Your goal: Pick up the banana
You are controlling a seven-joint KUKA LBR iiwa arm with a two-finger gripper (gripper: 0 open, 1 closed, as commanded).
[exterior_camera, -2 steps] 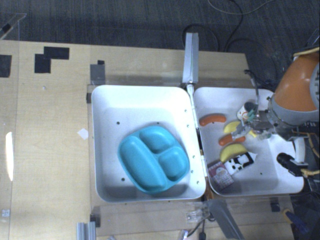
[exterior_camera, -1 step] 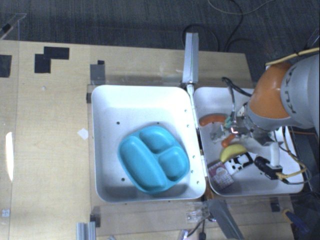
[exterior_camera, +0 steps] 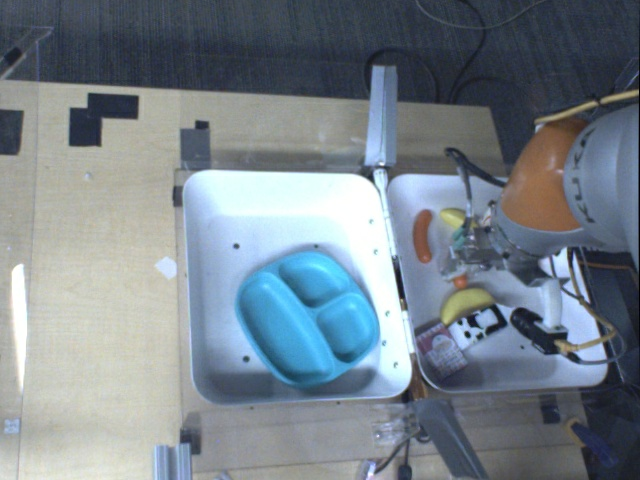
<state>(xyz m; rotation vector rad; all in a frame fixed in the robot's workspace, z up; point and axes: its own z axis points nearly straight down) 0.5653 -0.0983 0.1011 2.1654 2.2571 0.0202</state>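
Ok, left to right. The left bin (exterior_camera: 205,268) is well left of the gripper (exterior_camera: 463,258) and holds one blue divided plate (exterior_camera: 306,315), lying flat toward the bin's near side. The metal rail (exterior_camera: 383,128) stands behind the seam between the bins. The right bin (exterior_camera: 500,373) has the gripper low over its middle, with the arm coming in from the right.

An orange-red sausage (exterior_camera: 424,236) lies just left of the gripper, apart from it. A small yellow-green piece (exterior_camera: 453,218) sits just behind the gripper; I can't tell whether they touch. The banana (exterior_camera: 467,303) lies on the bin floor just in front of the gripper, curved, and nothing is gripping it.

A black-and-white printed block (exterior_camera: 483,323) is beside the banana on its near-right side. A dark packet (exterior_camera: 441,348) sits in front-left of the gripper, near the bin's corner. I can't tell whether the gripper is spread or closed, because the wrist hardware hides it.
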